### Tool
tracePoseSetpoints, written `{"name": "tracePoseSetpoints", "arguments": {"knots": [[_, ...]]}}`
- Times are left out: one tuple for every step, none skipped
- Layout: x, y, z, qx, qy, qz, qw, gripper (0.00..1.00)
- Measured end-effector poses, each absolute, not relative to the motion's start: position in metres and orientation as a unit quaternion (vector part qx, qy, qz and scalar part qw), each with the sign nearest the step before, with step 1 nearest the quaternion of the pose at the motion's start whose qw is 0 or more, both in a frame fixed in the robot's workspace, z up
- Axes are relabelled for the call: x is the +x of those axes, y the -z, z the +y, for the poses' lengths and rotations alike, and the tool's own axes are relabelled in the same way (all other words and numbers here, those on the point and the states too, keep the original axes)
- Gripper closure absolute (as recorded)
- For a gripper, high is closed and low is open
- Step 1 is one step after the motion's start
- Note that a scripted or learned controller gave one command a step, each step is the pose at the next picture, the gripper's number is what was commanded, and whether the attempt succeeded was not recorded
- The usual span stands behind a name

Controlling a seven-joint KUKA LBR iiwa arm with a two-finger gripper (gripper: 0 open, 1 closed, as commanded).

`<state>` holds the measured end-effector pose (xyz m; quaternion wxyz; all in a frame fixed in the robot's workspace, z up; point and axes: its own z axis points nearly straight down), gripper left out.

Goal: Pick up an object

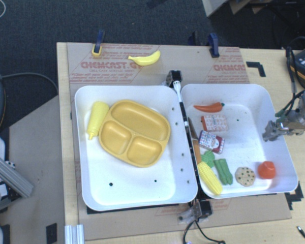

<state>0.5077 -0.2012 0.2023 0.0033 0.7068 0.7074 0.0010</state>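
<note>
Red "CHEMCAST" lettering (108, 65) on cardboard (66, 136)

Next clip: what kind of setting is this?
Likely a robotics lab bench: two white bins clamped onto a board, toy food such as a plastic corn cob, loose cables on dark carpet.

Toys (214, 136) in right bin (254, 93)

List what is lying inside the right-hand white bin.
Right bin holds a chili pepper, two small packets, corn, green vegetables, a cookie and a tomato. Anything beneath them is hidden.
</note>
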Motion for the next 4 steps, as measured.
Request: {"name": "tracePoseSetpoints", "arguments": {"knots": [[0.509, -0.227, -0.202, 0.707, -0.0009, 0.708, 0.003, 1.00], [0.520, -0.235, -0.154, 0.705, -0.0015, 0.709, 0.002, 1.00], [0.537, -0.224, -0.105, 0.705, -0.0005, 0.709, -0.001, 1.00], [0.543, -0.234, -0.049, 0.704, -0.0018, 0.710, 0.001, 1.00]]}}
